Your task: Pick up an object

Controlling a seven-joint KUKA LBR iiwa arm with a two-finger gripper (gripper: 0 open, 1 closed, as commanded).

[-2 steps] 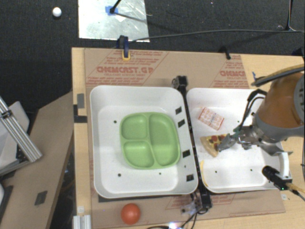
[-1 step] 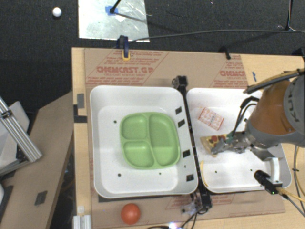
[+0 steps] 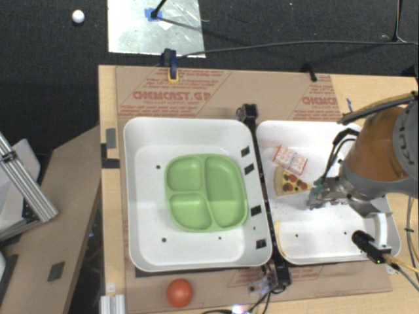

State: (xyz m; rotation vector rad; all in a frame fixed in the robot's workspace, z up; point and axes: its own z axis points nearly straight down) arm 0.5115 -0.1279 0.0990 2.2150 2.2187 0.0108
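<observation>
- Pizza slice toy (image 3: 290, 183) lies in the right bin (image 3: 327, 246), toward that bin's upper left, just beside the divider between the two bins.
- Its crust edge faces about 9 o'clock and its point runs toward about 3 o'clock, so the long axis lies roughly across the bin, aimed at the gripper.
- Just above it, at about 12 o'clock and nearly touching, sits a small red-and-white packet (image 3: 290, 157), tilted.
- The gripper (image 3: 315, 197) hangs low over the right bin, at about 4 o'clock from the slice and close beside its tip.
- From the gripper, the slice lies at about 10 o'clock, the packet a little farther at about 11 o'clock.
- Whether the fingers are spread or pressed together cannot be told; the tip is small and dark against the wrist, and nothing is seen between them.
- The arm (image 3: 383, 156) comes in from 3 o'clock, its orange band above the wrist covering the bin's right side.
- A likely judgement: the slice is the nearest candidate, and a short shift toward 10 o'clock would put the gripper over it.
- The left bin (image 3: 141, 175) holds a green divided plate (image 3: 205, 192), well apart from the gripper at about 9 o'clock.
- An orange ball (image 3: 179, 292) rests on the bench below the left bin, outside both bins.
</observation>
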